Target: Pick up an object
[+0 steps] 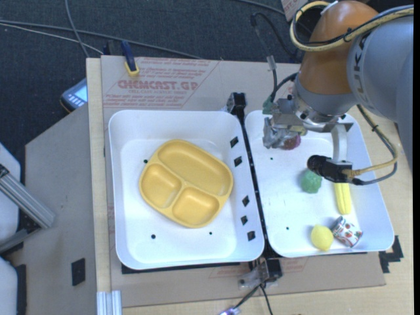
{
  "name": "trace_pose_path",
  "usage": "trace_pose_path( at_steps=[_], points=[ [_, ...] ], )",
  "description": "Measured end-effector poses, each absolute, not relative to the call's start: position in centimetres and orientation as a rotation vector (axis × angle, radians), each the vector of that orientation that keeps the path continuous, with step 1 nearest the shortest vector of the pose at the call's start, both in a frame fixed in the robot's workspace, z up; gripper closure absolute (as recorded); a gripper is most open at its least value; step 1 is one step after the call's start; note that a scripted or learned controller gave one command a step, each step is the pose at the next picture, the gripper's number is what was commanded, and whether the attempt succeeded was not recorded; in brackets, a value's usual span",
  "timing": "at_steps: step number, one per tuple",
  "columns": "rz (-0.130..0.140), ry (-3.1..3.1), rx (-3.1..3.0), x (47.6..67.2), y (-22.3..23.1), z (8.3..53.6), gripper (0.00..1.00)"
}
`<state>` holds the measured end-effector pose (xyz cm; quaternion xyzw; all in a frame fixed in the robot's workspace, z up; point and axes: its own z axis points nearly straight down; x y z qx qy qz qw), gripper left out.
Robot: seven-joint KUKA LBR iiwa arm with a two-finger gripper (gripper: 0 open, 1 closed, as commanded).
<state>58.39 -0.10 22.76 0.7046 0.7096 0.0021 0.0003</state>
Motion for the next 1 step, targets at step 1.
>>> trace_pose_path(
  at_steps=[1],
  points=[
    [0.005,2.227,2.214,60.30,5.24,23.73,1.00]
  ],
)
